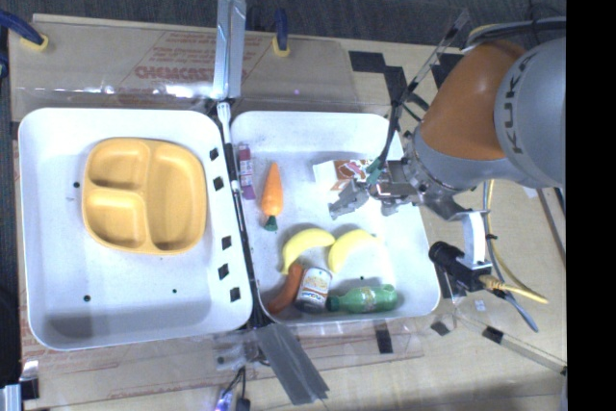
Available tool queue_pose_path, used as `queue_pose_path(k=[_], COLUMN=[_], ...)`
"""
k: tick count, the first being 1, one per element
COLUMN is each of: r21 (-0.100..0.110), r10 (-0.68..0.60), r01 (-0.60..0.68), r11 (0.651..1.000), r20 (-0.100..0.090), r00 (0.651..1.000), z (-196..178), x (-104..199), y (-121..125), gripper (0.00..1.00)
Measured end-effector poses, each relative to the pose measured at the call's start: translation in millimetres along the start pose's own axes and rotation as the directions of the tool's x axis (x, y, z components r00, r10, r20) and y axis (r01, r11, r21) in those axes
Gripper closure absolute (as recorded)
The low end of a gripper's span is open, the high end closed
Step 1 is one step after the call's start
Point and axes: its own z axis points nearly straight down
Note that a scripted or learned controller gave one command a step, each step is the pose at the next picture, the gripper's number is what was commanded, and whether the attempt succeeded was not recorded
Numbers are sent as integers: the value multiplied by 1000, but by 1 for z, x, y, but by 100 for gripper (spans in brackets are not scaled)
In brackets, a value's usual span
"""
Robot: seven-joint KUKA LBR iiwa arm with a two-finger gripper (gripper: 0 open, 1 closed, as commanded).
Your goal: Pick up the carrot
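Nearest in the right bin (409, 289) lay a green bottle (364, 299), a small can (313, 288) and two bananas (332, 246). Farther back the carrot (272, 190) lay by the bin's left wall, tip pointing far. To its right the gripper (348, 197) hovered, well apart from the carrot; whether its jaws were open could not be told. In the left bin (58, 303) sat a yellow divided plate (144, 193).

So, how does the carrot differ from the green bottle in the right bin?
The carrot is orange and tapers to a point; the green bottle is green and rounded. The carrot lies lengthwise up the bin near its left wall, apart from other things; the bottle lies crosswise at the near edge, touching a small can. Both lie flat in the right bin, away from the gripper.
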Motion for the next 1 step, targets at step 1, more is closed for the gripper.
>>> queue_pose_path(k=[1], r21=[-1], r10=[-3], r01=[3], r11=[1000], r20=[1], r00=[1000], z=[-3], x=[-35], y=[-33], gripper=[0])
